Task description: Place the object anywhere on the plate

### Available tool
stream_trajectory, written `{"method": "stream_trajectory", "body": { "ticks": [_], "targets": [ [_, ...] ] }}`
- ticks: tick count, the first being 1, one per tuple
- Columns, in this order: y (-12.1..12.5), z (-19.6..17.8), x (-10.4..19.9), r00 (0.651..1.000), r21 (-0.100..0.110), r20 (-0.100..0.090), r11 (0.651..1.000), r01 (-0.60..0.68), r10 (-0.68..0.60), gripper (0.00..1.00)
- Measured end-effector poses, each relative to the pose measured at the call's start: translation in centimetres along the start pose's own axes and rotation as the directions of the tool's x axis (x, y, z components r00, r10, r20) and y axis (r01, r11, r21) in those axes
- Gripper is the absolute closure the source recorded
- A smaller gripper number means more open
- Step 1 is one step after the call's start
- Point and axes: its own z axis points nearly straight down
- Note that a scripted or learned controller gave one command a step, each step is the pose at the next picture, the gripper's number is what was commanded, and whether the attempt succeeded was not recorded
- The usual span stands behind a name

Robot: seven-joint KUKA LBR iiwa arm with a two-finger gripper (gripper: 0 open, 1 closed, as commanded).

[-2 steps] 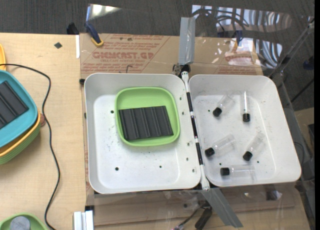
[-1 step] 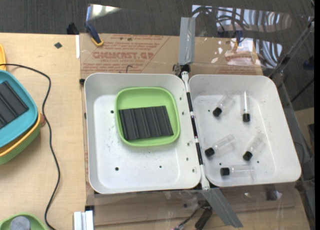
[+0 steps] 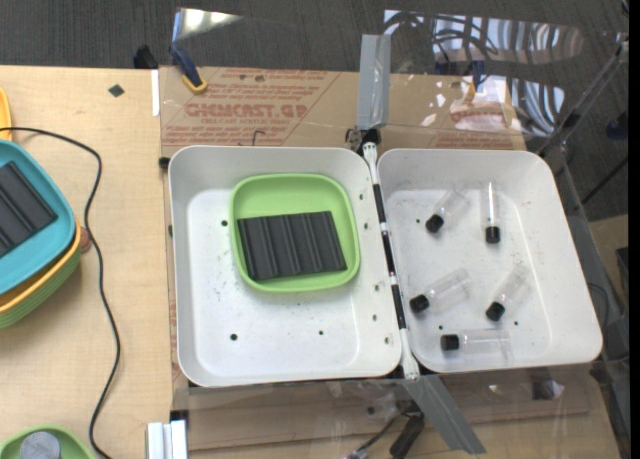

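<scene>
A green square plate (image 3: 294, 194) lies in the left bin (image 3: 200, 277), toward its back. A dark ribbed insert (image 3: 291, 244) covers the plate's middle. In the right bin (image 3: 560, 247) lie several clear plastic tubes with black caps: one at the back left (image 3: 444, 210), one standing lengthwise at the back (image 3: 491, 211), one in the middle (image 3: 438, 290), one to the right (image 3: 506, 294), and one along the front wall (image 3: 476, 343).
Brown printed cardboard (image 3: 250, 107) lies behind the bins. Stacked teal and green dishes (image 3: 30, 237) sit at the left on the wooden bench, with a black cable (image 3: 100, 247) beside them. A clear panel stands at the back right.
</scene>
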Motion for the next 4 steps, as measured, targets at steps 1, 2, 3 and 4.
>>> {"method": "stream_trajectory", "body": {
  "ticks": [1,2,3,4],
  "targets": [
    [-0.01,-0.04,0.04,1.000,0.000,0.000,1.000,-0.003,0.003,0.00],
    [-0.02,0.00,0.03,1.000,0.000,0.001,1.000,-0.004,0.004,0.00],
    [-0.02,0.09,-0.03,1.000,0.001,0.002,1.000,-0.004,0.004,0.00],
    [-0.02,-0.07,0.10,1.000,-0.001,-0.001,1.000,-0.003,0.003,0.00]
  ]
}}
